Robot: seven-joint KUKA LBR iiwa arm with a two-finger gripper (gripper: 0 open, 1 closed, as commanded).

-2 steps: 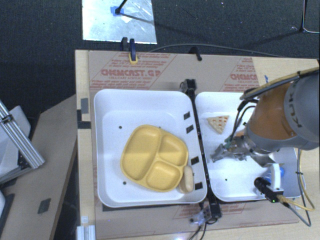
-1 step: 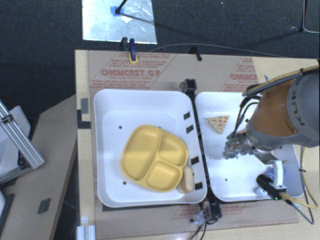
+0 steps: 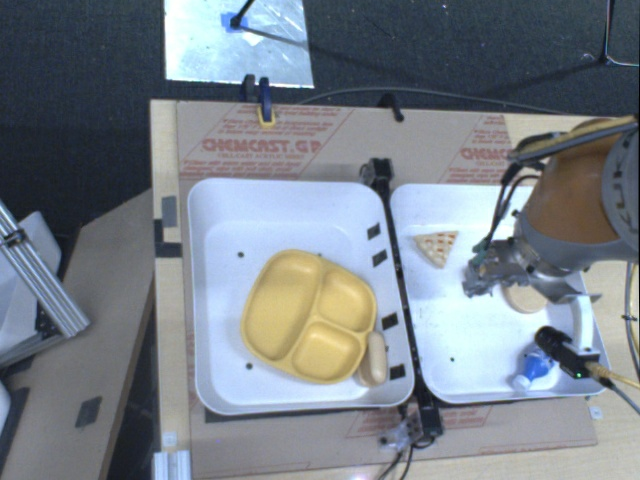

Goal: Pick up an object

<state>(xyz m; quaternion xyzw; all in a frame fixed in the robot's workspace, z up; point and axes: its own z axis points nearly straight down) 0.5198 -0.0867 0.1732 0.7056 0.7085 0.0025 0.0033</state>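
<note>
A tan pizza-slice toy (image 3: 437, 247) lies in the right bin (image 3: 445, 373), near its upper left. A blue and white object (image 3: 532, 369) sits at that bin's lower right corner. A round beige object (image 3: 520, 296) lies partly hidden under the arm's wrist. My gripper (image 3: 478, 276) hangs low over the right bin, right of and below the pizza slice, with nothing seen between its fingers. In the left bin (image 3: 225, 228) rests a yellow divided tray (image 3: 305, 315), and a beige bread-like piece (image 3: 374, 358) lies against its lower right edge.
A black divider strip (image 3: 397, 298) runs between the two bins. The arm's orange band (image 3: 570, 198) looms over the right bin's far right side. A cardboard sheet (image 3: 300, 138) lies under both bins.
</note>
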